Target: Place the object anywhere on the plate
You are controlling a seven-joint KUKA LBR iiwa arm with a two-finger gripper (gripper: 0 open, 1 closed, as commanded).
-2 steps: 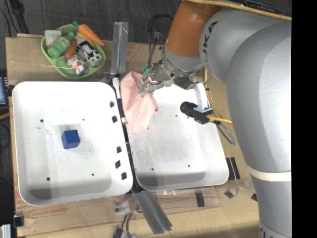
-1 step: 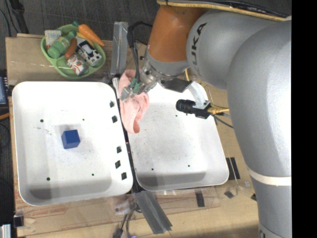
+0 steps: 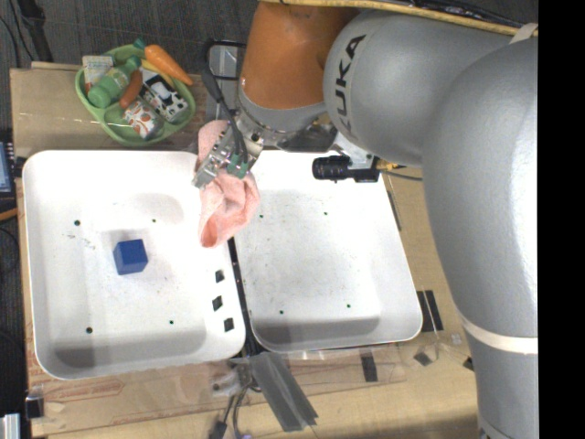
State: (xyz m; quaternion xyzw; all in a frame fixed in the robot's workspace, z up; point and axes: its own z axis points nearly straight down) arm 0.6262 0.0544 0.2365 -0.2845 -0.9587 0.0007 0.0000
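Observation:
My gripper [image 3: 222, 165] hangs over the ridge between the two white bins, near their far edge. It is shut on a pink cloth [image 3: 228, 207]. The cloth bunches around the fingers and droops below them, across the right rim of the left bin [image 3: 55, 245]. A small blue cube [image 3: 131, 256] lies on the floor of the left bin, well to the left of the gripper and apart from it. The orange band and grey wrist hide the far left corner of the right bin [image 3: 347, 273].
A green bowl [image 3: 102, 122] with toy food, a carrot among it, stands on the bench beyond the left bin. A black cylindrical part [image 3: 345, 168] sticks out over the right bin's far edge. The grey arm covers the right side.

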